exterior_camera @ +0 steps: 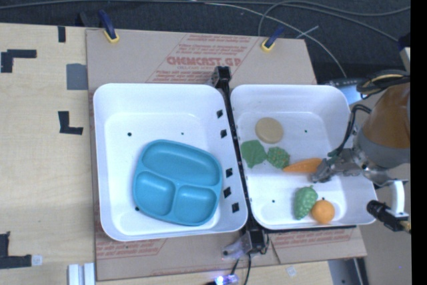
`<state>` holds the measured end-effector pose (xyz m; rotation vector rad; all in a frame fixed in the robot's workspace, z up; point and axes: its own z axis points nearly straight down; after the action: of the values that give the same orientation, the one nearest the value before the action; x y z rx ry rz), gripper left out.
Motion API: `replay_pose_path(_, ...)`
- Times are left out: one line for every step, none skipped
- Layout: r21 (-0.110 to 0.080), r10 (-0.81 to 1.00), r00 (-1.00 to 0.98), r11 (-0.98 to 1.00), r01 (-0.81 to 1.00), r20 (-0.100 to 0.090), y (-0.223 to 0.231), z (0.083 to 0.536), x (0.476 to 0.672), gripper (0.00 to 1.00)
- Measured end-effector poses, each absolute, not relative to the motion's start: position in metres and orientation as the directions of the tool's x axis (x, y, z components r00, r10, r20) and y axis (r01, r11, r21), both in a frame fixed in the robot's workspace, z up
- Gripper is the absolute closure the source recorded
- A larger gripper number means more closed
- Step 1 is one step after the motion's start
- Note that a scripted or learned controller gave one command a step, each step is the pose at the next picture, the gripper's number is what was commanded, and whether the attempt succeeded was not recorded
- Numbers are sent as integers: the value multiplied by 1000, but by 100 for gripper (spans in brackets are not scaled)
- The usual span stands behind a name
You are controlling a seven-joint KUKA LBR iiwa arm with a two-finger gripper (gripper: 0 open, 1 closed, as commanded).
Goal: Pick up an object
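The right bin (333,100) holds several toy foods. A tan round disc (269,130) lies toward the back. Two green leafy pieces (253,152) (278,157) sit left of centre, and an orange carrot (301,166) lies just right of them. Near the front are a green speckled piece (305,202) and an orange ball (323,211). My gripper (324,170) reaches in from the right and hangs low at the carrot's right end, touching or nearly touching it. The arm's orange band (390,120) is above the bin's right wall.
The left bin (113,103) holds a blue divided tray (177,182). A black clip line (230,143) marks the wall between the bins. Cables (293,17) run across the dark surface behind the cardboard sheet.
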<state>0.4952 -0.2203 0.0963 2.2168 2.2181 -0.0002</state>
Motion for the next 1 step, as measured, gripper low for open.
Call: replay_pose_path(0,1000,-1,1,1000,0,-220,157,491,100)
